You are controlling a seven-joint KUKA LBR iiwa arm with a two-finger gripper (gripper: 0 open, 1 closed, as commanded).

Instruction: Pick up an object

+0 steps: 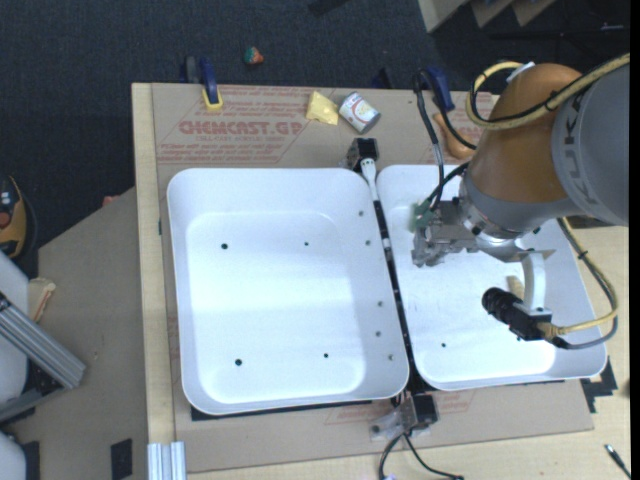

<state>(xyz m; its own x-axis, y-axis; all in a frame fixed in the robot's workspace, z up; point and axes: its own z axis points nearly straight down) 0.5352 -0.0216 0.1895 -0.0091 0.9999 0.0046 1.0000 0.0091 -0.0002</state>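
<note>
Pale brown tabletop [250, 133] with red lettering stands on dark carpet [90, 28] and bears two white bins. Just beyond the right bin [470, 343], off its far left corner, lie one yellow piece [322, 108] and one small white box [359, 113], close together; which is to be picked I cannot tell. The tool [432, 238] hangs over the right bin's left half; clenched or released, I cannot tell. The left bin [280, 298] adjoins it. Two blue clamps [210, 86] grip the tabletop's far edge.

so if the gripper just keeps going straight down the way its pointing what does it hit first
Most likely the bare white floor of the right bin. The gripper points down over that bin's left part, near the divider, and nothing visible lies beneath it, though its height above the floor is unclear from this slanted view.
</note>
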